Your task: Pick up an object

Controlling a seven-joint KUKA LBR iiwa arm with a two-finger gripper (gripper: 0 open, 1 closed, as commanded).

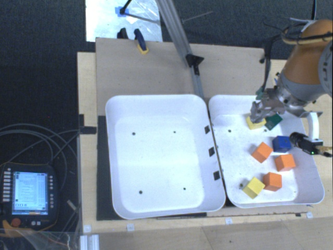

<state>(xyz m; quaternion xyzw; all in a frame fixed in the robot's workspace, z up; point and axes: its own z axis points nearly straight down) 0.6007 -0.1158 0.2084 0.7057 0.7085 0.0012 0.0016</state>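
We are seeing the gripper [258,111] hanging low in the upper part of the right bin [229,191], right of the frame's centre. It is touching or just above a pale yellow block [254,123], with a green block [273,121] just beside. We cannot tell if its grip is released or clenched. Below them a blue cube [281,143], three orange cubes [261,152] and a yellow cube [254,187] are lying apart

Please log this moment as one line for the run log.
gripper low in right bin | over yellow block | grasp unconfirmed
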